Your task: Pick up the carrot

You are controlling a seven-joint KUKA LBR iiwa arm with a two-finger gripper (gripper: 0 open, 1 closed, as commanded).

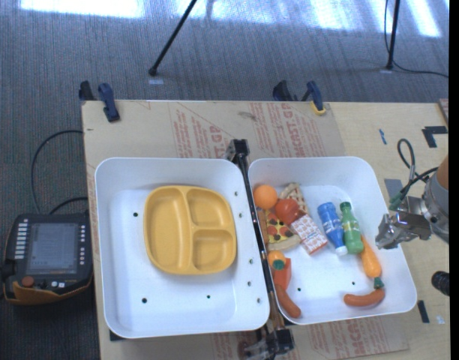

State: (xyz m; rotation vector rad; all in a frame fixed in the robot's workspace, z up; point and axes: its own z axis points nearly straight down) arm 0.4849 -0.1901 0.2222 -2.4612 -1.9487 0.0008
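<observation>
The carrot (pixel 371 262) is orange with a green tip and lies in the right white bin (pixel 331 165), near its right wall, just below the green bottle (pixel 352 229). My gripper (pixel 392 234) hangs over the right rim of that bin, a little above and to the right of the carrot's upper end. Nothing shows between it and the carrot, and it holds nothing that I can see.
The right bin also holds a blue bottle (pixel 331 224), an orange ball (pixel 265 196), a pizza slice (pixel 277 230), a red-and-white carton (pixel 310 235), a red pepper (pixel 280 272) and two sausages (pixel 364 298). A yellow divided plate (pixel 190 228) lies in the left bin (pixel 124 276).
</observation>
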